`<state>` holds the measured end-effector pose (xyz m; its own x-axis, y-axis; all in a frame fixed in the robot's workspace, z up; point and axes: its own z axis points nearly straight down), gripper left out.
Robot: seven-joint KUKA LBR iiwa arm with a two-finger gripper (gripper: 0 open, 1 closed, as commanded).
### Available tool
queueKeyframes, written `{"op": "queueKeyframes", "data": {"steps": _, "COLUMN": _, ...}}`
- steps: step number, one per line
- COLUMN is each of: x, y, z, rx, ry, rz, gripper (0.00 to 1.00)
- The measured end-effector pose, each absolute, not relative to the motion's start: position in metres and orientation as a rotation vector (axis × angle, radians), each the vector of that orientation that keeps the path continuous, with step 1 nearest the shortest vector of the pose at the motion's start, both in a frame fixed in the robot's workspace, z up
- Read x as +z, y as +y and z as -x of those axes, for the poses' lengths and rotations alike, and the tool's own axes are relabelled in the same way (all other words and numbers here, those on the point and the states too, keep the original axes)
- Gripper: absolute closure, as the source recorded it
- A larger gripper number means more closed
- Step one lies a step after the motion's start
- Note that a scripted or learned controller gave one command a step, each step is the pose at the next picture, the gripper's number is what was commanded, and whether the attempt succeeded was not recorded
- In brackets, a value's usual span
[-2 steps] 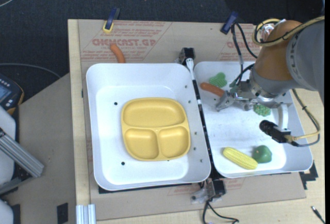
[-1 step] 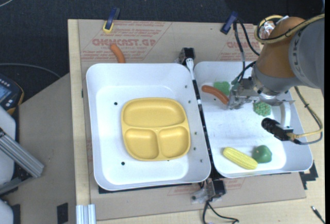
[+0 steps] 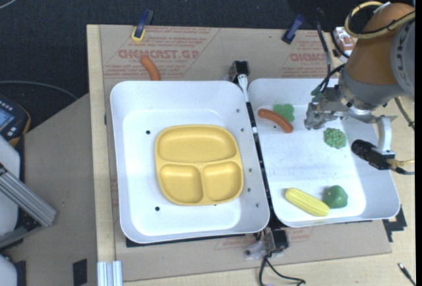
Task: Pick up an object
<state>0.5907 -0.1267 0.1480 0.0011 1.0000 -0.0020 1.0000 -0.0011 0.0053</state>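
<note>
Brown board [image 3: 198, 47], printed "CHEMCAST GP" in red. Yellow divided tray [image 3: 198, 164] in left bin [image 3: 125, 146]. Right bin [image 3: 376, 205]: sausage [image 3: 275, 120], broccoli [image 3: 335, 138], corn [image 3: 306, 201], green pepper [image 3: 335, 196]. Gripper [image 3: 316, 118] over right bin; grip state cannot be told.

Hot dog [image 3: 275, 120], broccoli [image 3: 335, 138], corn [image 3: 306, 201], pepper [image 3: 335, 196] in right bin [image 3: 290, 215]

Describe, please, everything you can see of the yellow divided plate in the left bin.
The yellow divided plate looks like smooth moulded plastic, a rounded rectangle with three compartments: one wide section along its far side and two smaller ones along its near side. It lies flat and upright near the middle of the left bin, resting on the bin's white floor. Its compartments hold nothing, and nothing else touches it.
</note>
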Motion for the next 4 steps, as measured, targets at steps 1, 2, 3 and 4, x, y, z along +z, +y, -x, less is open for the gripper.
{"op": "queueKeyframes", "data": {"steps": 1, "x": 0.200, "y": -0.121, "z": -0.584, "rx": 0.005, "ry": 2.219, "rz": -2.216, "gripper": 1.00}}
{"op": "queueKeyframes", "data": {"steps": 2, "x": 0.227, "y": -0.121, "z": -0.585, "rx": 0.005, "ry": 2.219, "rz": -2.217, "gripper": 1.00}}
{"op": "queueKeyframes", "data": {"steps": 3, "x": 0.232, "y": -0.080, "z": -0.545, "rx": -0.001, "ry": 2.228, "rz": -2.221, "gripper": 1.00}}
{"op": "queueKeyframes", "data": {"steps": 4, "x": 0.217, "y": -0.095, "z": -0.550, "rx": -0.004, "ry": 2.222, "rz": -2.225, "gripper": 1.00}}
